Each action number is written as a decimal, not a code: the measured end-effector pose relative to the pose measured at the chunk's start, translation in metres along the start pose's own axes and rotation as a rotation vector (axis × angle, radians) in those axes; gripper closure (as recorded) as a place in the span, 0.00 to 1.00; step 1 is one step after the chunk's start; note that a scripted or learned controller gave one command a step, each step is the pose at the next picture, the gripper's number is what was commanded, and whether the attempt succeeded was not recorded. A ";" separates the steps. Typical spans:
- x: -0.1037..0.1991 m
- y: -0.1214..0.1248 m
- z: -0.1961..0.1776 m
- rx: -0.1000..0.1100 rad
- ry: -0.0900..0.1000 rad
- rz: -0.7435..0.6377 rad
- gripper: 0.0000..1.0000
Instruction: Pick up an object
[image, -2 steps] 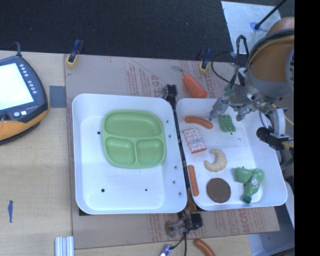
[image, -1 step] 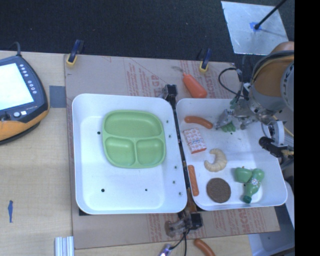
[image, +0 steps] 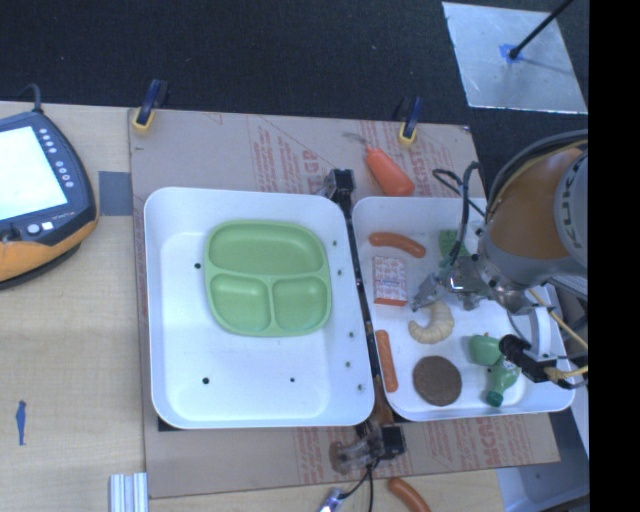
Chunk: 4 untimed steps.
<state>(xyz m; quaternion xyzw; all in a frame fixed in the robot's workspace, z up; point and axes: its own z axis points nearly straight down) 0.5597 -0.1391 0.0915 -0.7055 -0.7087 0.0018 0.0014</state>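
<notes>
Gripper (image: 436, 290) is positioned low in the right bin (image: 530, 404), directly above the pale croissant (image: 433, 322); whether its claw is released or clenched cannot be told. Hot dog (image: 397, 242) lies farther back, brown patty (image: 437, 380) nearer. Left bin (image: 170, 380) contains a green divided plate (image: 268, 277)

Green divided plate (image: 268, 277) in white bin (image: 170, 330); orange sausage (image: 397, 242), brown patty (image: 437, 380) (round), red-white packet (image: 389, 280).

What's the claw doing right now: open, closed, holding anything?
Claw: over the right bin, just above the croissant; open or closed cannot be told, and nothing is seen held in it.
</notes>
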 end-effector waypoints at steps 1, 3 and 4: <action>-0.001 0.000 -0.010 0.001 -0.003 -0.003 1.00; 0.013 -0.036 -0.124 -0.004 -0.001 -0.002 1.00; 0.068 -0.027 -0.132 -0.005 -0.001 -0.003 1.00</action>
